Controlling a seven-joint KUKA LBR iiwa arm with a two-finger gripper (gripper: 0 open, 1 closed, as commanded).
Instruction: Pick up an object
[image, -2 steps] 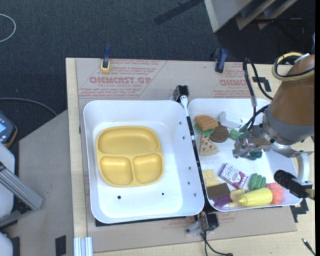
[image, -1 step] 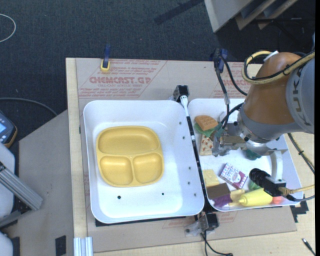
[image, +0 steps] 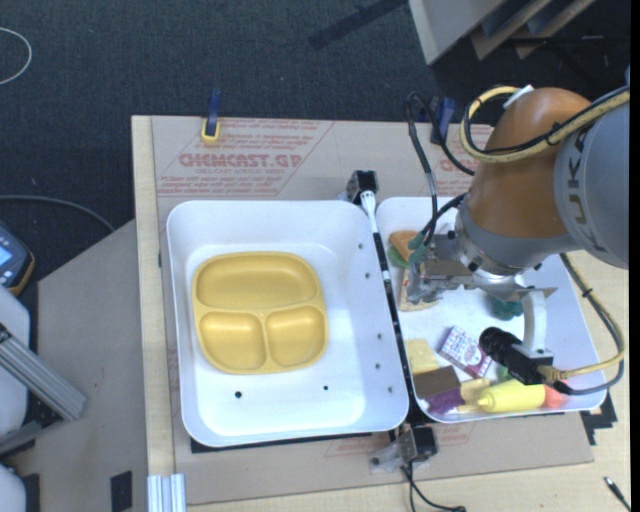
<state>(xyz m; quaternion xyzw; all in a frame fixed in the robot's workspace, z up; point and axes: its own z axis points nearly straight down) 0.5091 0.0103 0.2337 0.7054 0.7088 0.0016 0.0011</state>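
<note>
Nearest the lens, the arm hangs over the right bin. Its gripper sits low at the bin's ten o'clock; whether it grips anything I cannot tell. At five o'clock lie a yellow toy, brown block and purple packet. They look light and stiff; take the block across its flat sides. Left, a yellow tray.

You have bright, even overhead light with soft, short shadows. The left bin glares nearly blown-out white, and the arm's orange band carries a sheen. Focus is slightly soft throughout.
</note>
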